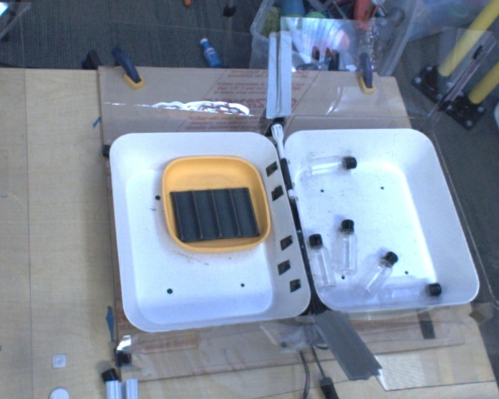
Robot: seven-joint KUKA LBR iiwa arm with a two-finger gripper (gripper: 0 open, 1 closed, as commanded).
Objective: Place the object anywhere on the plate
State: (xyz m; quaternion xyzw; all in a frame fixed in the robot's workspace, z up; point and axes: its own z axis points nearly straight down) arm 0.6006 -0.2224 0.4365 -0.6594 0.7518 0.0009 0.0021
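Note:
A yellow plate (173, 181) with rounded corners sits in the left bin (141, 273). A dark ribbed rectangular object (214, 214) lies flat on the plate, filling most of its middle. In the right bin (416, 181) lie several small clear vials with black caps: one near the back (331, 167), two near the middle (347, 243), (318, 258), one tilted toward the front (379, 272), and one by the front right corner (416, 290).
Black tabs (280, 219) run along the ridge between the two bins. A clear tub of coloured items (341, 15) stands behind the bins. Blue clamps (129, 69) hold the board at the back. A grey strip (345, 347) lies at the front.

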